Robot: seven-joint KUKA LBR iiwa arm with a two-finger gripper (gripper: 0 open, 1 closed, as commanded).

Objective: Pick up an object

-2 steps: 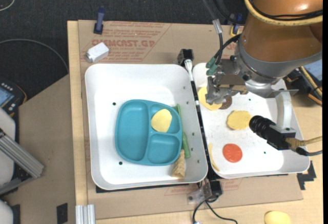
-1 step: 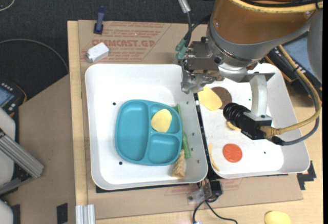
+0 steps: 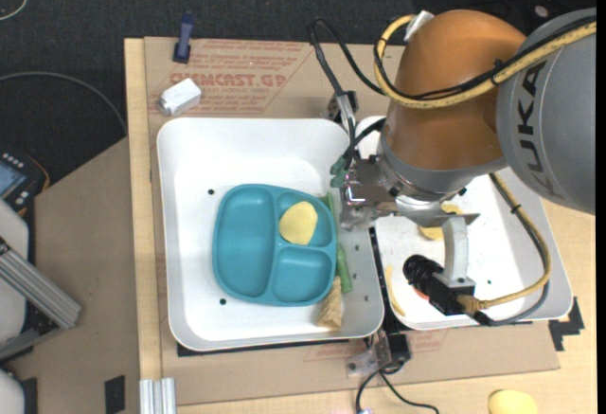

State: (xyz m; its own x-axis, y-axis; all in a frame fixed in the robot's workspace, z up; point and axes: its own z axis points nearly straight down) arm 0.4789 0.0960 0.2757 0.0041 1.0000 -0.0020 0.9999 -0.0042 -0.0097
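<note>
Candidates in the white bin: tan scrap at its near arm-side corner, green strip along that wall, yellow piece on the teal plate. Gripper hovers over that wall; whether it is open or closed cannot be told. Centre on one item before descending.

Two white bins, one teal plate

The left white bin and right white bin present as smooth moulded plastic with a dull sheen. The teal divided tray is also smooth plastic, matt. The bench top appears to be matt brown cardboard; the arm's orange band is glossy.
</note>
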